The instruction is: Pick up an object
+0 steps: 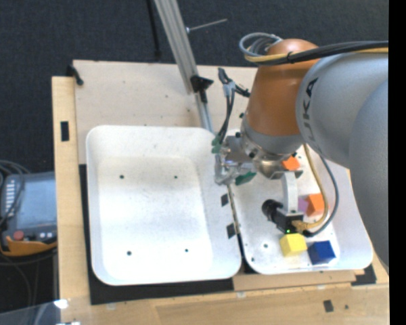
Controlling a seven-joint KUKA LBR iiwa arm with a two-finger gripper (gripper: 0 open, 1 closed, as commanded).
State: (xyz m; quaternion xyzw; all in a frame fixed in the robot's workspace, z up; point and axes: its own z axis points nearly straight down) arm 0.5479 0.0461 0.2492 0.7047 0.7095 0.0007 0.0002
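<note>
My gripper (229,166) hangs low over the left side of the right bin (355,256), close to the wall shared with the left bin. A small green thing (245,177) shows right beside the gripper; I cannot tell whether it is held. A yellow cube (293,244) and a blue cube (321,252) lie side by side at the near end of the right bin. An orange block (314,204) lies farther back, and a second orange piece (292,162) peeks out from under the wrist. The arm hides the back of this bin.
The left bin (98,181) stands beside the right one, their walls touching. A slanted aluminium post (179,42) rises behind the bins. A grey device with cables (27,208) sits off the bench at the left.
</note>
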